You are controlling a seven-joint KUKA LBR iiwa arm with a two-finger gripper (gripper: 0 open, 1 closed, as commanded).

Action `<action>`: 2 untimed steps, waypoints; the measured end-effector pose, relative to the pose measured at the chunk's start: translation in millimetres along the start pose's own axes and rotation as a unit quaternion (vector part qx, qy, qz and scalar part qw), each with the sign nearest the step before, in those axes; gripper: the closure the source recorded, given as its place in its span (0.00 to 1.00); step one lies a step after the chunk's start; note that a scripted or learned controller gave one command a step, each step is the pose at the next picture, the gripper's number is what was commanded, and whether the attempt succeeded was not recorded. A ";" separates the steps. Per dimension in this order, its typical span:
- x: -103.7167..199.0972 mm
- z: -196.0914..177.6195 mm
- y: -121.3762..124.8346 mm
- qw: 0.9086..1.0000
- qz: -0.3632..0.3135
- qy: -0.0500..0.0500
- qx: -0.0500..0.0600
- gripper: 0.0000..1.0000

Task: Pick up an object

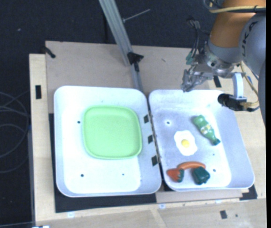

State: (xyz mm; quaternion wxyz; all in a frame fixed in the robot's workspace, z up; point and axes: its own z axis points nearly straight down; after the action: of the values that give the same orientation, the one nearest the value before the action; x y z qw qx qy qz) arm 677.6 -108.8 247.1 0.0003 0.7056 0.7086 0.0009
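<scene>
Arm (235,18) running off top and right edges. Gripper (188,84) too small and blurred, state unclear. Cables (2,108) trailing off left edge. Metal post (116,27) getting cropped by top edge.

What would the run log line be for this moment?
gripper: above right bin's far edge, nothing seen held | right bin: green bottle, fried egg, sausage | left bin: green plate

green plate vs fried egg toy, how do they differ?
The green plate is plain pale green, square with rounded corners; the fried egg is white with a yellow yolk, irregularly round. The plate is much larger. The plate sits in the left bin, the egg in the right bin. Both lie flat.
</scene>
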 end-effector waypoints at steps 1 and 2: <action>48.8 9.6 3.5 1.000 0.001 0.000 0.001 1.00; 96.7 18.3 0.9 1.000 0.001 0.000 0.001 1.00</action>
State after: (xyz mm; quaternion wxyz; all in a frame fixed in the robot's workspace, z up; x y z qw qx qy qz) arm 678.1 -12.1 228.9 -0.0002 0.7061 0.7081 0.0003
